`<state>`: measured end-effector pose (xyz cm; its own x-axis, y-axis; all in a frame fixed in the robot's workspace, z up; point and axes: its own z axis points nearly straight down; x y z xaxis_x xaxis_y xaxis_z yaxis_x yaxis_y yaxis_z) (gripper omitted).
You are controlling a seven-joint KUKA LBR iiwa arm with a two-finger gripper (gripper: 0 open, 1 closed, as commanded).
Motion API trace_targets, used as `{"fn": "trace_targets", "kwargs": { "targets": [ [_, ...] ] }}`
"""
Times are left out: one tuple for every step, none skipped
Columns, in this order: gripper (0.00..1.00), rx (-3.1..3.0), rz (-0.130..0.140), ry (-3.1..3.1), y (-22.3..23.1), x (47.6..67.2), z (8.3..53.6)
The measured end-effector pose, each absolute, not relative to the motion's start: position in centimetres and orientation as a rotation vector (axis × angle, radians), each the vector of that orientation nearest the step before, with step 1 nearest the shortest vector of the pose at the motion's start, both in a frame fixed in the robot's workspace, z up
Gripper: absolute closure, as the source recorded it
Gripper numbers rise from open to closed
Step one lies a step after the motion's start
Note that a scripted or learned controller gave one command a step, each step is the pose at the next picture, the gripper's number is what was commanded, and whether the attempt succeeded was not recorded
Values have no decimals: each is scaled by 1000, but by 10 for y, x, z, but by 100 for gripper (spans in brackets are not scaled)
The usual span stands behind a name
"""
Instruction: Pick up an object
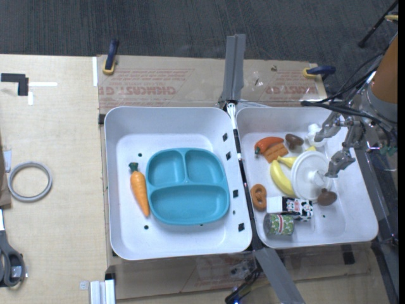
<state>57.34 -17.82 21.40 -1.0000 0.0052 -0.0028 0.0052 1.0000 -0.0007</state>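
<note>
The arm's gripper [335, 147] hangs over the right side of the right bin [354, 230], open, with one finger [326, 130] toward the back and the other [340, 162] toward the front. Nothing is held between them. Just left of the fingertips lies a round white cup [309, 171]. Around it are a yellow banana [281, 177], an orange pepper-like toy [271, 147], a brown piece [293, 142], a brown ring pastry [258, 196], a green can [279, 224], a small cow-patterned carton [297, 207] and a brown lump [326, 197].
The left bin [120, 233] holds a teal divided plate [188, 186] with an orange carrot [139, 190] beside it. A grey divider bar [234, 68] runs between the bins. A tape ring [28, 180] and scissors [10, 266] lie on the bench at left. Cables hang at right.
</note>
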Motion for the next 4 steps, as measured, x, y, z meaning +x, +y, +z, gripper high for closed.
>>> {"fn": "trace_targets", "kwargs": {
  "targets": [
    [0, -50, -1, 3138, -152, 573, 98],
    [0, -156, 0, 3133, -92, 603, 93],
    [100, -159, -4, 3128, -92, 605, 103],
    [100, -293, -1, 3122, -78, 646, 247]
  ]
}}
